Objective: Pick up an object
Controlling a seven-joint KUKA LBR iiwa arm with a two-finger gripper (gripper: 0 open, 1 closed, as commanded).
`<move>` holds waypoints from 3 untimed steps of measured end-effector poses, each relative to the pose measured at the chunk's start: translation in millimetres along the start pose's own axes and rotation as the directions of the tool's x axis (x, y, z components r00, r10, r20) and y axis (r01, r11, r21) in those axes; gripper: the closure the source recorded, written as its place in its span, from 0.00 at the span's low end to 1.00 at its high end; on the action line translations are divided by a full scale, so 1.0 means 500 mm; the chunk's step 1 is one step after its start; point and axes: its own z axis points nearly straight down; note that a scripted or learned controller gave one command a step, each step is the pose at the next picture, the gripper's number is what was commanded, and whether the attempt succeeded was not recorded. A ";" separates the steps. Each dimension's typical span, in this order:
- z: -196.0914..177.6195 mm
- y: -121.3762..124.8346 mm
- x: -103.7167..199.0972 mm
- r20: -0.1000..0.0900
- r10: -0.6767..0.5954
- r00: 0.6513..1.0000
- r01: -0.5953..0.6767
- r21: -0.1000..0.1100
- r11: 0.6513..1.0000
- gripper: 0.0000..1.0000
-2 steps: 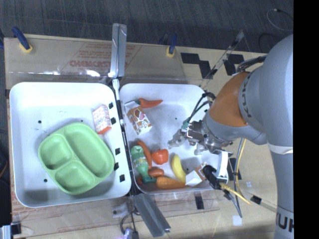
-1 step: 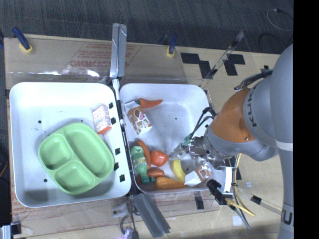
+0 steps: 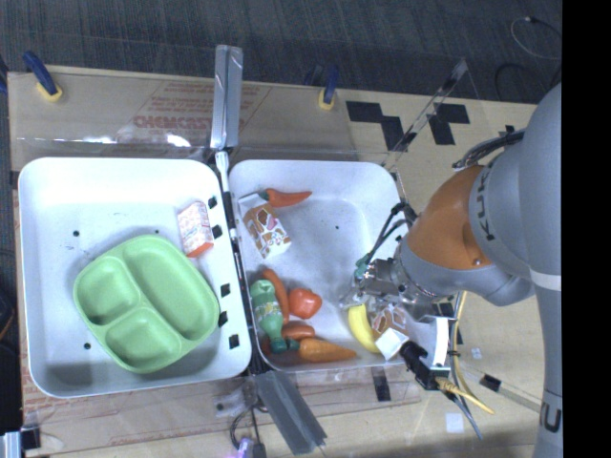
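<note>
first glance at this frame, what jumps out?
The grey arm with its orange band comes in from the right, its hand low over the right white bin, just above a yellow toy banana. The light-green divided plastic plate dominates the left white bin. A pile of orange, red and green toy vegetables sits along the right bin's near-left edge.

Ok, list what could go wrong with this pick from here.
1. The gripper sits low at the right bin's near corner; it may scrape the wall.
2. The banana touches a small carton; both could lift, or neither.
3. The green bottle and carrots crowd nearby.
</note>
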 end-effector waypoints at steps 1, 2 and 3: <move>0.020 -0.003 0.006 -0.001 -0.042 0.999 0.042 0.001 0.999 1.00; -0.223 0.016 0.115 0.002 -0.162 0.987 0.162 -0.002 0.987 1.00; -0.250 -0.037 0.176 0.001 -0.072 0.997 0.072 0.002 0.997 1.00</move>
